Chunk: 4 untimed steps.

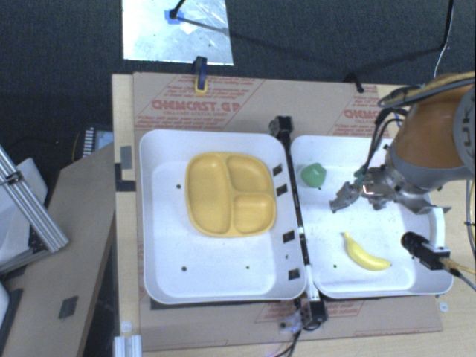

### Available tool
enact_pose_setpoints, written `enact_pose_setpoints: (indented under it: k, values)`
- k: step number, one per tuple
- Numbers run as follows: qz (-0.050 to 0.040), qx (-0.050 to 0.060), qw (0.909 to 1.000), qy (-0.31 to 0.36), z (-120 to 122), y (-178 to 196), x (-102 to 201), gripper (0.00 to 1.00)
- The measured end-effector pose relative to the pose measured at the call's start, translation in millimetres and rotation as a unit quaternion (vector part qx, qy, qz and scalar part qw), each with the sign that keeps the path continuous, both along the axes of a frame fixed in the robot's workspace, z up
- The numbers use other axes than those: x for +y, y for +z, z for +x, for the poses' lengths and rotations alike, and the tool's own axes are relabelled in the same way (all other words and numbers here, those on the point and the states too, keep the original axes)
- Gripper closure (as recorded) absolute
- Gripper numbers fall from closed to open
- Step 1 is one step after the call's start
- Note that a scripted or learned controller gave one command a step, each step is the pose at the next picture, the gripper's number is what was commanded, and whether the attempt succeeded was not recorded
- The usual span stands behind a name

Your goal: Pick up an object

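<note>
Currently the gripper point(343, 198) hovers low over the right bin point(327, 277), nothing between its fingers; can't tell how wide they are. Green ball point(313, 175) sits just beside it, up and to its left; banana point(366, 256) lies near, below it. Yellow divided plate point(227, 193) is well off to its left in the other bin point(160, 222). Looks like approach step, no grasp yet. Next: centre over one item, descend, close.

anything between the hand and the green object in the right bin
No. In the camera view, bare white bin floor lies between the hand and the small rounded green object; the yellow banana lies nearer the camera.
</note>
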<state>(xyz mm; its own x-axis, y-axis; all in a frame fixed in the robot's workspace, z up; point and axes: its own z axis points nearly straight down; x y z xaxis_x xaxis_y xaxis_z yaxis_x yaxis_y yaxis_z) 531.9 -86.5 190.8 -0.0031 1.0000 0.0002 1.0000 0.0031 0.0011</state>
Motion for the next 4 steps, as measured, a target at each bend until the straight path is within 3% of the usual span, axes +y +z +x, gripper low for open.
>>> enact_pose_setpoints:
  k: [2, 3, 4]
  values:
    - [0.0004, 0.002, 1.0, -0.001, -2, -109, -4, 0.0]
    - [-0.0002, 0.0, 1.0, -0.002, 0, -96, -4, 1.0]
    - [-0.0005, -0.003, 1.0, 0.001, 11, -42, 0, 1.0]
